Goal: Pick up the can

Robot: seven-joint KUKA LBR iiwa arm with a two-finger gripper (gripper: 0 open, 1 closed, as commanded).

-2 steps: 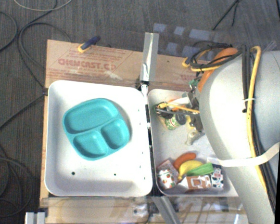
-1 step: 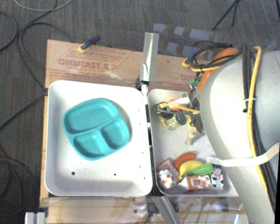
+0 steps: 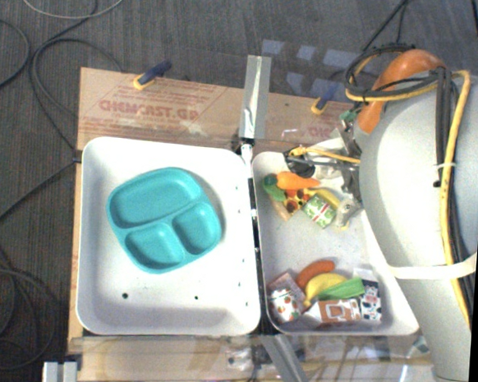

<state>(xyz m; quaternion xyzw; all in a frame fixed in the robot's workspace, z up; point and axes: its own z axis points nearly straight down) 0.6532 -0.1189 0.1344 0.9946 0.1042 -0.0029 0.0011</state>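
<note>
**Arm lowered over the right bin, gripper at the can**

The arm enters from 3 o'clock, its grey body covering the right bin's far side; the orange band sits at 1 o'clock, wrapped by yellow cable. The left bin holds a teal divided plate. The right bin holds the remaining objects. The gripper hangs at the bin's 12 o'clock end; finger state cannot be determined.

The can, green and red label, lies tilted just beside the gripper, touching a toy carrot. At 6 o'clock lies a cluster: banana, small cartons. Cardboard under the bins bears faint red lettering, unreadable.
</note>
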